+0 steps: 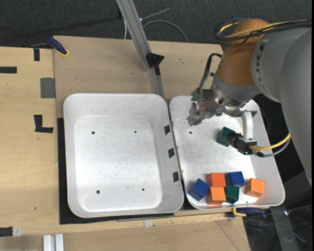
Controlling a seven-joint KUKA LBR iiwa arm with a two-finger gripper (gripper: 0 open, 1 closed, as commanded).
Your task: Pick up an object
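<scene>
- The hand (197, 115) hangs over the right bin's (199, 156) far end; whether it is apart or together, I cannot tell.
- 6 blocks (225, 186) cluster at that bin's near end.

Wooden bench top (21, 140), pale tan, black tape marks (39, 123) scattered well left of the tool, one grey patch (47, 87) among them. Dark carpeted floor (52, 9) beyond the bench's far edge. A slanted grey metal strut (133, 20) rises up and left of the tool. Blue-and-yellow clamp (57, 46) at the far left corner. Light even, soft shadows.
</scene>
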